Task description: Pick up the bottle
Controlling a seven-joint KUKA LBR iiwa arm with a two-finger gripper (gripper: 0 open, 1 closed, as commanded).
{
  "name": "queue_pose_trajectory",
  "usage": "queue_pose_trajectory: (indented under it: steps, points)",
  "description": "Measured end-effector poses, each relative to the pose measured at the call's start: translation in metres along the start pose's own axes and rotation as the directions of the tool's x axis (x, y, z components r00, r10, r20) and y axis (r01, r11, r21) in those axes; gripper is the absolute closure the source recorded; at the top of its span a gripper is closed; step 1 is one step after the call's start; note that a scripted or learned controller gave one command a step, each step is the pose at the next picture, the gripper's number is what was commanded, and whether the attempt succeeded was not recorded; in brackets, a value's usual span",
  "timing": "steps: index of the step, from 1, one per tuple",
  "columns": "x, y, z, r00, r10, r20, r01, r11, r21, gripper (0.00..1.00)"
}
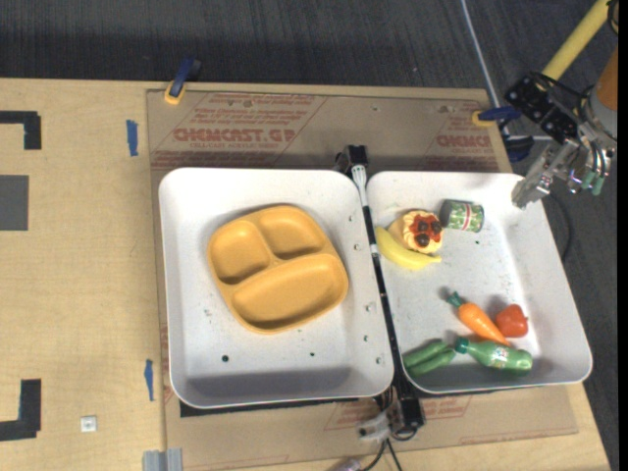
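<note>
The arm enters from the upper right, wrist tilted down toward the right bin [549, 253]. The gripper [530, 192] hangs over that bin's upper right corner; whether it is spread or pressed together cannot be told. The green bottle [498, 357] lies on its side near the bin's lower edge, touching a carrot [478, 319], well apart from the gripper.

The gripper [538, 188] is pale metallic grey, with slim silver fingers [531, 190] beneath a boxy body that carries small green and white details (too blurred to read). Behind it sits a cluster of black brackets [542, 106], with dark cabling trailing alongside.
</note>
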State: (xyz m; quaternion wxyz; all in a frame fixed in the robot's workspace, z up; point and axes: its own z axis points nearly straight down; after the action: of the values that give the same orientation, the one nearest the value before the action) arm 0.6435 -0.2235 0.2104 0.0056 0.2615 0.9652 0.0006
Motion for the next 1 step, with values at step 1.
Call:
queue_pose_trajectory:
  steps: [1]
  points:
    - [-0.0013, 0.0009, -0.0112, 1.0, 0.001, 0.007, -0.001, 1.0, -0.002, 1.0]
